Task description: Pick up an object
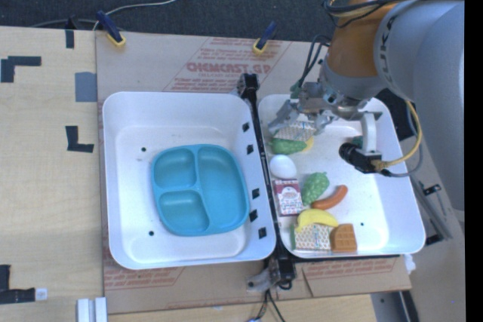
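My gripper [300,123] hangs low over the far left corner of the right bin [392,226], open, with nothing visibly between its fingers. Just in front of it lies a green and yellow toy vegetable [289,144]. Nearer the camera lie a white egg [283,166], a green leafy piece [315,185], an orange-red sausage shape [330,197], a small red and white carton [290,200], a yellow banana [315,219], a pale cracker [311,238] and a brown toast piece [344,238].
The left bin [124,162] holds a blue divided plate [200,188]. A black divider [256,154] runs between the bins. The grey arm with its orange band [362,41] and a black cable [362,157] cross the right bin's far side.
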Available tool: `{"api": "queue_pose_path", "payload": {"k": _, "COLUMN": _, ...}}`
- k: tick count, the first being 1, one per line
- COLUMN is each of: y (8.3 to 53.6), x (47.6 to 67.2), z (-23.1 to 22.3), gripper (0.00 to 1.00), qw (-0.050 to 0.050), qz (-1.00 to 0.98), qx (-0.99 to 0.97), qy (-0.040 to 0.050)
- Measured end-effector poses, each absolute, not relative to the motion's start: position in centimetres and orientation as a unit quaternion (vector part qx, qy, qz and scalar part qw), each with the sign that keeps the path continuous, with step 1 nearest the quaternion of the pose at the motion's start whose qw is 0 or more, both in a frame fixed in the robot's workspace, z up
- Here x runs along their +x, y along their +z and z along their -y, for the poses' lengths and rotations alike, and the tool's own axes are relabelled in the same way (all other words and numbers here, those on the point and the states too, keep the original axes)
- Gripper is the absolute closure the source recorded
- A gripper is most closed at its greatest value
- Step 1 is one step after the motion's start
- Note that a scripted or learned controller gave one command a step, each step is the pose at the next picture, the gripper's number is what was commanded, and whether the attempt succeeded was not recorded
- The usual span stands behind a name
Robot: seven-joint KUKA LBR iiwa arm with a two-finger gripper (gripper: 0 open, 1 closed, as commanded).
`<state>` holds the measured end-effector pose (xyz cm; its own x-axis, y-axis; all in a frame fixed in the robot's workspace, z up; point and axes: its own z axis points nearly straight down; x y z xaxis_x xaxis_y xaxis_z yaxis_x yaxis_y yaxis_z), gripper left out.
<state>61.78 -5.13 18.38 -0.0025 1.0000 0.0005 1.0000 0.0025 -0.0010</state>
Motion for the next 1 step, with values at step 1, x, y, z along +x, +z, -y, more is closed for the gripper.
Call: {"api": "queue_pose_path", "payload": {"k": 1, "y": 18.40, "x": 59.91, "z": -1.85, "gripper": 1.00, "qw": 0.001, "qz": 0.708, "qx": -0.706, "qy": 0.0004}}
